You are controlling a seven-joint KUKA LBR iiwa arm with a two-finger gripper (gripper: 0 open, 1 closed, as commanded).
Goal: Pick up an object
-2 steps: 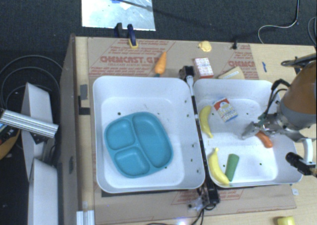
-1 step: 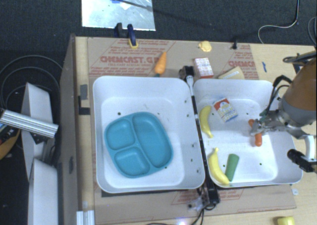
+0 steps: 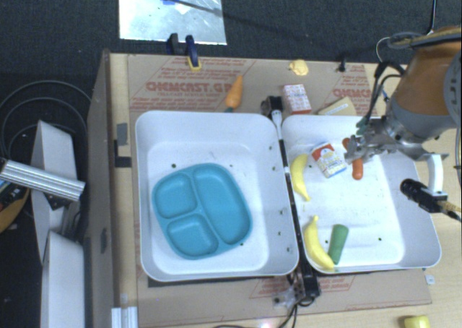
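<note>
Here I see the arm [image 3: 426,84] reaching in from the right over the right bin [image 3: 415,247], its claw [image 3: 359,144] low at the bin's upper middle. I cannot tell how the claw is set, or whether it grips anything. An orange-red carrot-like piece [image 3: 357,169] lies right below it, and a small white and red carton [image 3: 329,160] sits just beside it on the left. The left bin [image 3: 209,128] holds a blue divided tray [image 3: 201,209]. In the right bin, one banana [image 3: 299,177] lies by the left wall, a second banana [image 3: 316,243] lies near the front, and a green cylinder [image 3: 338,241] rests against that one. On the bench [image 3: 180,81] behind the bins lies an orange carrot [image 3: 234,92].
</note>
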